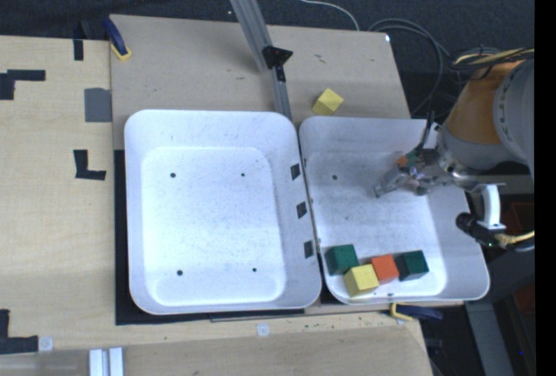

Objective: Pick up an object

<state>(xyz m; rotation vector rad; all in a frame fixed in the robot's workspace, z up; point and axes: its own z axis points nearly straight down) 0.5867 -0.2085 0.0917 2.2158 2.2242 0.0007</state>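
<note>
Your arm [499, 118] comes in from the right edge of the camera view, its grey body bulky at that side with the orange band showing on the upper part above the wrist. From there the wrist narrows and points leftward and a little down, ending in the tool [393, 184], which sits low with its tip aimed toward the left. The tool looks small and dark grey, with a spot of orange-red near its base. At this size and angle you cannot make out how its tip is set. A black fitting sits below the wrist, near the right edge.
</note>
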